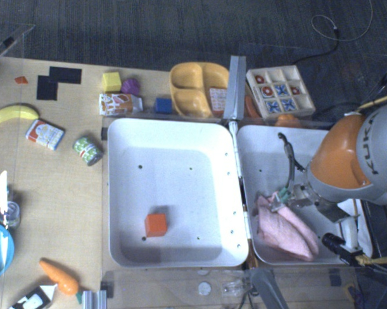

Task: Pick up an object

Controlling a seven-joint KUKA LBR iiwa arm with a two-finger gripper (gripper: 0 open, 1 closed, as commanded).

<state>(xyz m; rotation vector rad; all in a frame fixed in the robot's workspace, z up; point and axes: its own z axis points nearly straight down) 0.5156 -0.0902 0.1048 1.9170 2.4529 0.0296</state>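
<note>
Gripper [282,199] low in right bin [270,144], at upper left edge of pink cloth [285,228]; contact probable, not confirmed. Jaw state cannot tell, hidden under wrist. Cloth crumpled toward bin's near left corner. Orange block [156,225] alone in left bin [169,134], near front wall. On bench left of bins: banana [14,114], carrot [59,276], small can [87,149]. Behind bins: yellow divided dish [192,87], tic-tac-toe board [280,90].
</note>
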